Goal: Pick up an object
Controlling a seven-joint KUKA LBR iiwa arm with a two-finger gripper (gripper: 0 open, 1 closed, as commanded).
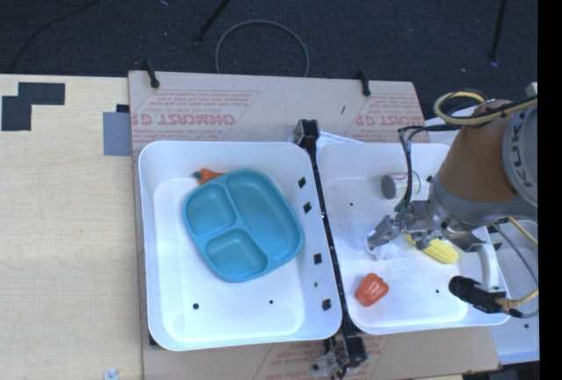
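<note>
Grey pincer [386, 235], grip unreadable, mid right bin [351, 181], red pepper [371, 290] near front rim.

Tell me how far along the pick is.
Done: the arm has reached into the right bin. In hand: the pincer sits low near the bin floor, with no object seen in it. Left: grasping something, perhaps the red pepper or yellow piece.
</note>
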